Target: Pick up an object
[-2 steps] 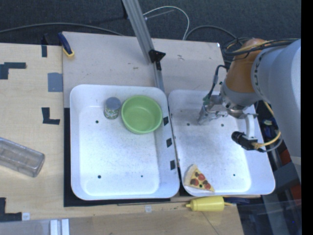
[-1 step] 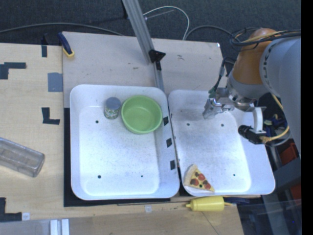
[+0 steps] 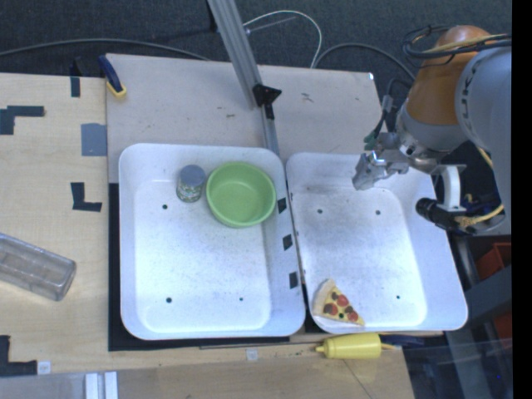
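A toy pizza slice (image 3: 337,302) lies at the near left corner of the right bin (image 3: 366,231). In the left bin (image 3: 199,289) a green bowl (image 3: 241,194) stands at the back, and a small grey-lidded jar (image 3: 190,183) stands just left of it. A yellow bottle (image 3: 352,346) lies on the bench outside the right bin's near rim. My gripper (image 3: 366,175) hangs over the far edge of the right bin, well away from the pizza slice, and I see nothing between its fingers.
A grey metal pole (image 3: 241,48) slants down from the back to the gap between the bins. A clear plastic container (image 3: 33,266) lies on the bench at the far left. Cables and clamps (image 3: 453,210) sit at the right of the right bin.
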Robot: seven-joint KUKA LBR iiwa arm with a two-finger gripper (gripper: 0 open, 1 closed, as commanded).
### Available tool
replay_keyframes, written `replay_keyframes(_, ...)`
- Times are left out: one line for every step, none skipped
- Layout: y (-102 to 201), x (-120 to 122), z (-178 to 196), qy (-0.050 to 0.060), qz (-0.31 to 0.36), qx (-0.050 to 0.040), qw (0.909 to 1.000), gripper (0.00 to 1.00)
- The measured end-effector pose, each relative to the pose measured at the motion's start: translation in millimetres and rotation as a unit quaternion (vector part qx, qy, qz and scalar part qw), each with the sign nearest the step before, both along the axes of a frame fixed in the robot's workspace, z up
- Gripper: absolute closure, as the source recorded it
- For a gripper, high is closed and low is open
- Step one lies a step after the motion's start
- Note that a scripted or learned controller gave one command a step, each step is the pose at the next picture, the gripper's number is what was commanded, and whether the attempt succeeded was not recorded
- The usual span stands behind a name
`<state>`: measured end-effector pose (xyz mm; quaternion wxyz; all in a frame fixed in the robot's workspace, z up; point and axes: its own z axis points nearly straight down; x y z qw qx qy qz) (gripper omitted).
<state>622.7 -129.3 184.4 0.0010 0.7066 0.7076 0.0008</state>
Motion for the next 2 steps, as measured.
replay_keyframes(-2,11,51,-0.001,0.000,-0.0004,1.0000,1.00)
replay_keyframes(42,-14,60,0.002,0.002,0.0009,1.0000,1.00)
